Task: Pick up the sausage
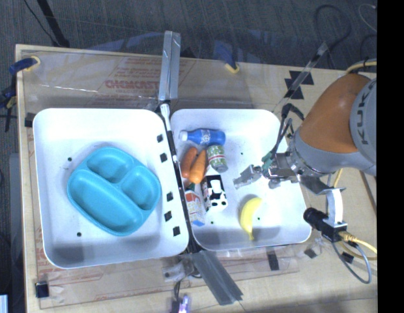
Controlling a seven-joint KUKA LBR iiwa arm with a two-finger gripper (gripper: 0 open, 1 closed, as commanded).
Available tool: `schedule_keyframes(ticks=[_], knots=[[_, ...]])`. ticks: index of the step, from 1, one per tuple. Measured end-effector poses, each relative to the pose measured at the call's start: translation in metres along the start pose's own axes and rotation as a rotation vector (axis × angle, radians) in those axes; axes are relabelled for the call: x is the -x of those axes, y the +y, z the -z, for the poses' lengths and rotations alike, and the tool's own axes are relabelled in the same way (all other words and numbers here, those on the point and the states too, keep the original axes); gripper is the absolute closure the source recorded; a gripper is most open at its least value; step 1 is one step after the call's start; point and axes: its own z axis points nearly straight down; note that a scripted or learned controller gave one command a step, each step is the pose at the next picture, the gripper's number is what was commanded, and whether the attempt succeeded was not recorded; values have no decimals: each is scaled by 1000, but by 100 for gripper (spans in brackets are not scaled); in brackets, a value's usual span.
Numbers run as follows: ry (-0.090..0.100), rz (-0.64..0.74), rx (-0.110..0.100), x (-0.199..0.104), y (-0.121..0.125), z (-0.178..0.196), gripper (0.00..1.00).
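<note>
The sausage (188, 161) lies upright in view (slightly tilted); tool (244, 177) state unclear.

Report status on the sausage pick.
Gripper over right bin, nothing seen in it. Sausage lies at bin's left side, untouched. Carrot pressed alongside it, can close by.

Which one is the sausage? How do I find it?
Look in the right white bin, along its left wall. The sausage lies there below the blue bottle, against the orange carrot. It's the browner, duller one of the pair.
</note>
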Motion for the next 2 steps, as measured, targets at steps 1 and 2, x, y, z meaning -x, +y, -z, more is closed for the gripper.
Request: schedule_keyframes(ticks=[1, 2], knots=[[0, -357, 29, -27, 39, -90, 0], [4, -351, 33, -29, 41, -79, 100]])
